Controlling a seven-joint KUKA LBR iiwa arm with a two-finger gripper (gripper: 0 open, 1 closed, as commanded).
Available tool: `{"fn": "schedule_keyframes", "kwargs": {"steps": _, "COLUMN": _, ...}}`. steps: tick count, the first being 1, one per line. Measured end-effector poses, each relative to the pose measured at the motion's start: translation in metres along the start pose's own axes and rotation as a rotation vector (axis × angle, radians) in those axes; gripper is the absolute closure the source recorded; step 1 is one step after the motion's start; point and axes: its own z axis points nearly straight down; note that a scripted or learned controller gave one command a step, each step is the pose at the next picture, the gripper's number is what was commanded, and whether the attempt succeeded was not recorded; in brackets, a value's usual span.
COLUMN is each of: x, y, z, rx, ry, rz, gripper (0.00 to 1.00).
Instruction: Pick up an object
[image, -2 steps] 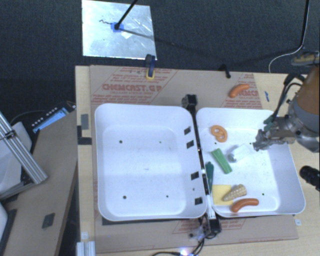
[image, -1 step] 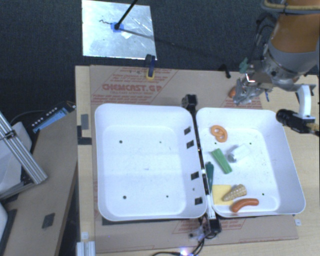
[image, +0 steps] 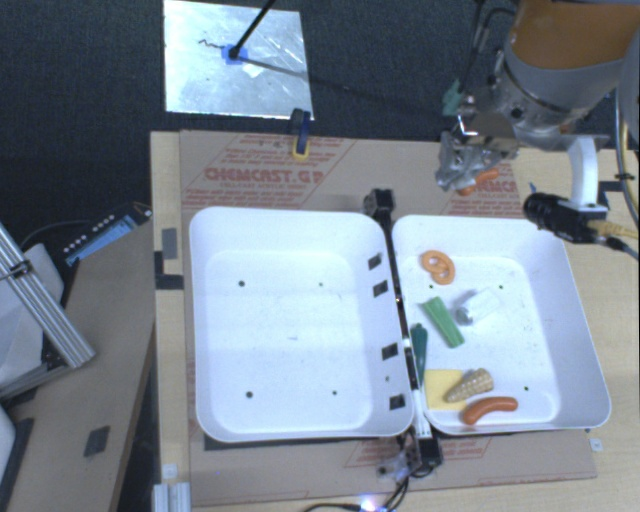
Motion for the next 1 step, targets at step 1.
{"fn": "schedule_keyframes", "kwargs": {"steps": 1, "x": 0.0344, "y": -0.0389, "z": 0.0356, "rx": 0.011, "ry": -0.001, "rz": 0.003, "gripper": 1.00}}
